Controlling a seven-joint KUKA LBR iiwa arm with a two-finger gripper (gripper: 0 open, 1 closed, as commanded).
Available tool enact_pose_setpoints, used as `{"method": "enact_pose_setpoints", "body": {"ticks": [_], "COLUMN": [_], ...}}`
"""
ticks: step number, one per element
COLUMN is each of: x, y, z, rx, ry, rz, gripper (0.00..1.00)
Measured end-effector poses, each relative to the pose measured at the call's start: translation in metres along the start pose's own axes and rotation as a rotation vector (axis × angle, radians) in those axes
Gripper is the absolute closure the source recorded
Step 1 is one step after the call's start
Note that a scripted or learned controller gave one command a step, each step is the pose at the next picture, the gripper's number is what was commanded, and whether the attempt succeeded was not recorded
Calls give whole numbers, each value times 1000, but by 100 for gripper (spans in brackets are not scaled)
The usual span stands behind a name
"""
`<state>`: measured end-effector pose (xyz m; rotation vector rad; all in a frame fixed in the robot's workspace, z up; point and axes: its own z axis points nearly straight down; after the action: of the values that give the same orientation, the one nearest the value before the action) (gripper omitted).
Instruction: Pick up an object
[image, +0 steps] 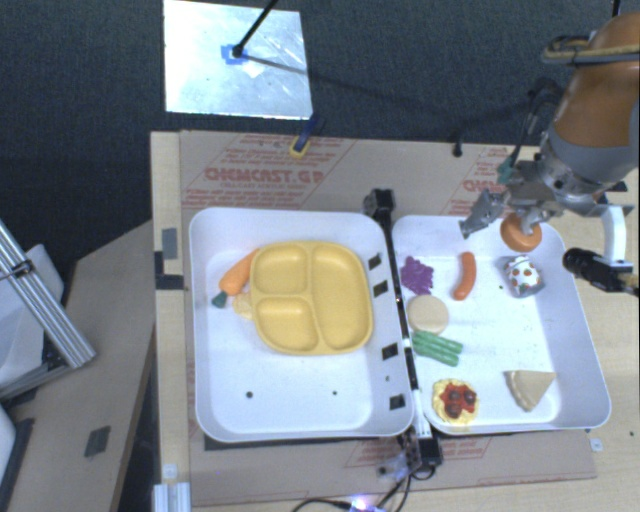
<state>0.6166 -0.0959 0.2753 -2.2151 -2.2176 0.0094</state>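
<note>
Orange stands out at the top of the right bin (590, 390): a small round orange fruit (520, 234) lies near the far rim, directly under the arm's wrist. The jaws hang over it, and the gripper (512, 212) is seen from above at a slant, so I cannot tell whether they are spread or pressed together, nor whether they touch the fruit.

Around it in the same bin lie a red sausage (465, 275), a purple bunch of grapes (416, 273), a pale round biscuit (429, 314), green bean pods (437, 347), a small pizza with red topping (456, 400), a tan wedge of bread or cheese (528, 388) and a shiny white-and-red speckled piece (521, 276) just below the fruit.

The left bin (215, 400) holds a yellow divided plate (303, 297), with a toy carrot (235, 274) touching its left edge and a pale yellow piece (243, 305) partly tucked beneath it.

Both bins rest on printed cardboard (270, 172) laid over the bench (110, 290). A metal sheet (240, 60) lies on the dark floor beyond.
</note>
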Motion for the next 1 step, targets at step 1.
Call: {"method": "enact_pose_setpoints", "body": {"ticks": [1], "x": [0], "y": [2], "z": [-6], "rx": [-11], "ry": [-1], "rz": [-2], "gripper": [0]}}
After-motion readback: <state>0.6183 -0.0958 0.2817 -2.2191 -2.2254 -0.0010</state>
